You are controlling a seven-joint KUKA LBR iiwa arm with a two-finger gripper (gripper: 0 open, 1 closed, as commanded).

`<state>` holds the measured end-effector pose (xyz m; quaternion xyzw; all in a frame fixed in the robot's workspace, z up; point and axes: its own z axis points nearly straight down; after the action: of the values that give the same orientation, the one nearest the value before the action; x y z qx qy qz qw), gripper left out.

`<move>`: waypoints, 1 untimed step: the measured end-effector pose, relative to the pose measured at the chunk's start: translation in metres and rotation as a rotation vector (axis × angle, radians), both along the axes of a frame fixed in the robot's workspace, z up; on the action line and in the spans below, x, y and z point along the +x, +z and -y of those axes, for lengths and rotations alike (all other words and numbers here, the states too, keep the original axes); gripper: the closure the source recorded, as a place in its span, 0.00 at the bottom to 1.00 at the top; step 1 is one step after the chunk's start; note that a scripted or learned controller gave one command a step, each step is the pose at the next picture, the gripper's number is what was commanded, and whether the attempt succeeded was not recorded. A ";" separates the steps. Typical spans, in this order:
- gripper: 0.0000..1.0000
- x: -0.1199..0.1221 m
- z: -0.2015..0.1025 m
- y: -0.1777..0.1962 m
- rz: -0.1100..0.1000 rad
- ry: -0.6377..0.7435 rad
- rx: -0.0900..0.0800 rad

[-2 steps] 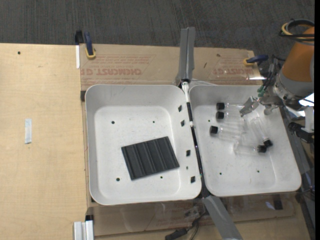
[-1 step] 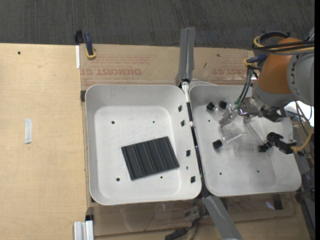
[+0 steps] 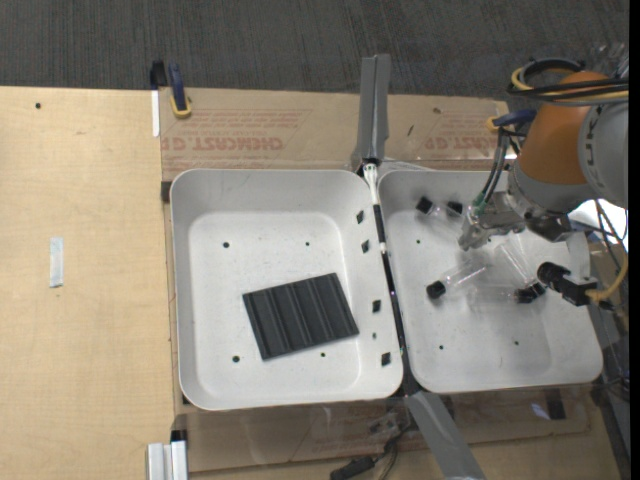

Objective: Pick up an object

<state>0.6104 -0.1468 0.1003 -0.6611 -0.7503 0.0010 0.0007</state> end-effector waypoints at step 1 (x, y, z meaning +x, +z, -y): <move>0.00 0.000 0.000 0.000 0.001 0.000 0.000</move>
<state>0.6108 -0.1469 0.1006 -0.6611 -0.7503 0.0006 0.0003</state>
